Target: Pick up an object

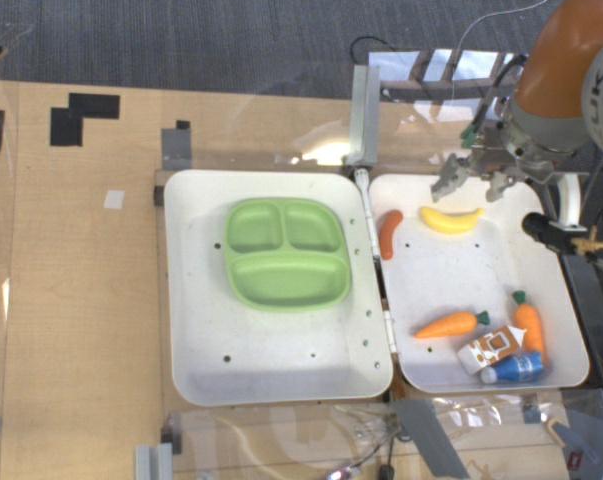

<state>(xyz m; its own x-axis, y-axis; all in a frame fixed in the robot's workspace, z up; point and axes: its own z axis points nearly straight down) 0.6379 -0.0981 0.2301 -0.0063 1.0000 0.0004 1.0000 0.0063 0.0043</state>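
Note:
My gripper (pixel 473 181) hangs over the far edge of the right bin (pixel 486 268), open, with nothing between its fingers. A yellow banana (pixel 451 219) lies just below and slightly left of it. A red sausage (pixel 390 233) lies at the bin's left wall. Near the front, a carrot (pixel 449 325) lies on its side, a second carrot (pixel 528 326) sits at the right, and a small brown-and-white carton (pixel 489 349) and a blue bottle (pixel 513 369) lie beside it.
The left bin (pixel 191 358) holds a green divided plate (pixel 285 252). A metal post (pixel 365 108) stands at the far end of the divider between the bins. Black cables run by the bin's right edge.

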